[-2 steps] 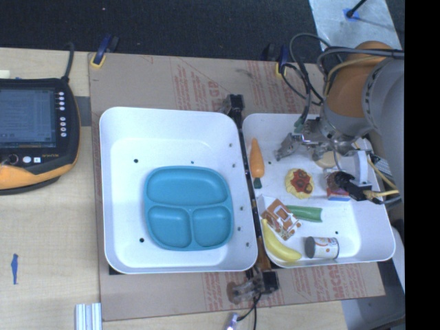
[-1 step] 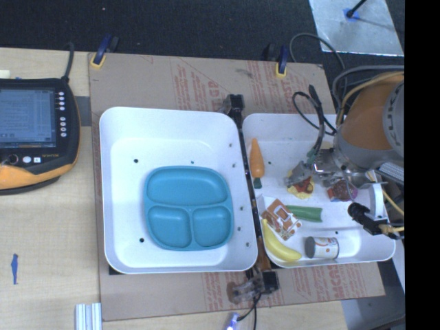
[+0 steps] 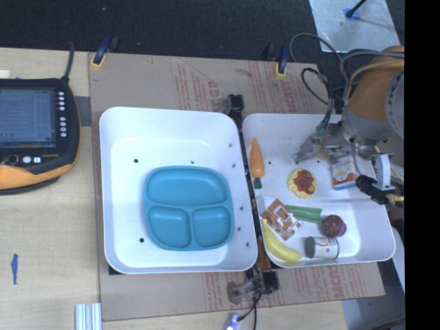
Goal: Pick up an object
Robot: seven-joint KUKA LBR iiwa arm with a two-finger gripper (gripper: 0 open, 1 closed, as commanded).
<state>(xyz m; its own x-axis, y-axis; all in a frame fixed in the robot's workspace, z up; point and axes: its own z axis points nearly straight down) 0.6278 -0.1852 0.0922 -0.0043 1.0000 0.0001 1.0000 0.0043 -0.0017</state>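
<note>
Left bin: blue divided plate. Right bin: carrot at 9 o'clock, long axis 12 to 6, green end down; banana, can, cucumber, small pizza, carton. Gripper at 12 o'clock of the right bin, fingers spread open, nothing between; arm from 3 o'clock.

one camera | fixed high above the desk | looking down at a slant | far enough back to take in both white bins, left bin and right bin | arm reaching in from the right
</note>
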